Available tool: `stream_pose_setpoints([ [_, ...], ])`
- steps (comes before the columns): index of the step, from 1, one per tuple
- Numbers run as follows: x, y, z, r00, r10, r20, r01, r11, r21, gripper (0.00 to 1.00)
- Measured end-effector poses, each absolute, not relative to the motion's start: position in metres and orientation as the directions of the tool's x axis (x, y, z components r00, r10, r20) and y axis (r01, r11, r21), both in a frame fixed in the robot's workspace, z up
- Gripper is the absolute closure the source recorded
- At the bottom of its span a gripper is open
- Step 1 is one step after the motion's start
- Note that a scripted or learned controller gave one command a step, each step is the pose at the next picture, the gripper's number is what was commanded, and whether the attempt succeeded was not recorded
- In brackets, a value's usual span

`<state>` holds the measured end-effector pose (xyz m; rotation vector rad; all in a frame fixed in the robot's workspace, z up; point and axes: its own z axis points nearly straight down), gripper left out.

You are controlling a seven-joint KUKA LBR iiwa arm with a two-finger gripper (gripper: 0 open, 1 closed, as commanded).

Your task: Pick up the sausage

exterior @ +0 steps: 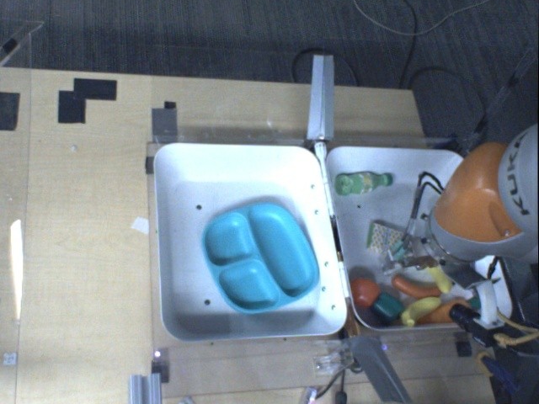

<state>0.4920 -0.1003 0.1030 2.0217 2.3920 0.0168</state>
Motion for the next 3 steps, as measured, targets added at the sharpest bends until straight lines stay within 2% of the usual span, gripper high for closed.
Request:
stream_pose_setpoints([
  [1,0.492,-0.1,0.103,-0.167,0.986,0.0,0.986,0.167,0.014,0.0],
  [2,0.491,-0.132,0.09,-0.312,0.95,-0.002,0.95,0.312,0.013,0.0],
  [3,0.495,-0.132,0.102,-0.313,0.95,-0.006,0.949,0.313,0.021,1.0],
])
